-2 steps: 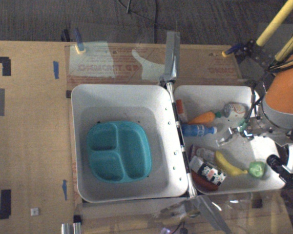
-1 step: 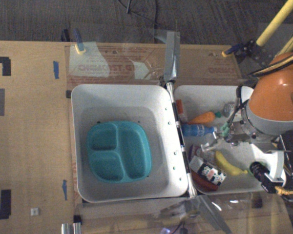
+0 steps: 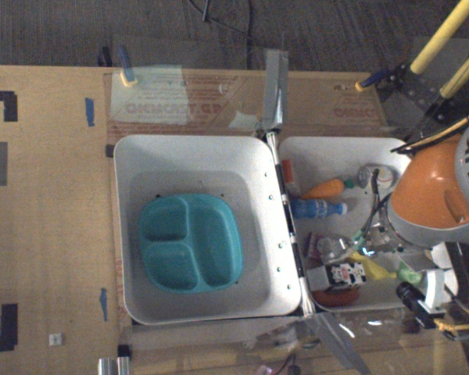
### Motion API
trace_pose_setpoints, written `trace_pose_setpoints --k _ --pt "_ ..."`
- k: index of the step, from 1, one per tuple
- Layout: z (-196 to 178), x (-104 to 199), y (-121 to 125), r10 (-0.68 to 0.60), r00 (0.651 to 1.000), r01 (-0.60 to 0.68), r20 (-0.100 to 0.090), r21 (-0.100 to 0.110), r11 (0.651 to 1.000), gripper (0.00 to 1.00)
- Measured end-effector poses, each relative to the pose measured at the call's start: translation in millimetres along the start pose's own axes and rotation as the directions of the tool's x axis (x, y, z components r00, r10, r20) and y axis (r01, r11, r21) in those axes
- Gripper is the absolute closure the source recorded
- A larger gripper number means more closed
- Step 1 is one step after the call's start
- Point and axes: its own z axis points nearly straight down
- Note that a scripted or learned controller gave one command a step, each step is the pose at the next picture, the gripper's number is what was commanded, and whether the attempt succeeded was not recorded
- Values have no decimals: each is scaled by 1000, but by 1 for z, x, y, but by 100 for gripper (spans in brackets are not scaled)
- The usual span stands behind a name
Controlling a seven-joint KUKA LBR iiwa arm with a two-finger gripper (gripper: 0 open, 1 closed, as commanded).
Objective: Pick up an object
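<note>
Right now the grey arm with its orange band is reaching in from the right and hanging over the right bin, with the gripper sitting low among the clutter there. Whether the claw is wide, narrow or closed on something is impossible to tell, since the wrist and the small shiny parts around it are hiding that spot.

The right bin is holding a crowd of small things. An orange carrot-shaped toy is lying near the bin's upper left, and a blue bottle is lying on its side just below it. Near the lower edge a small black-and-white box is resting beside a yellow piece, with a red round thing just beneath them. A green piece is showing to the right of the yellow one, close under the arm. A clear, shiny item is lying just left of the gripper.

The left bin is holding a teal divided plate, lying flat toward the bin's lower left, well apart from the gripper.

Both bins are sitting side by side on the wooden bench, with blue tape marks and black corner marks on its left part
</note>
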Motion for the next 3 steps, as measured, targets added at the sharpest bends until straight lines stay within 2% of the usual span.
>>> trace_pose_setpoints --k 1,2,3 --pt "-10 -2 1 4 1000 -4 5 -5 1000 100" --pt "8 -14 25 -14 1000 14 2 1 1000 100" --pt "-85 31 78 28 1000 -28 -4 13 1000 100"
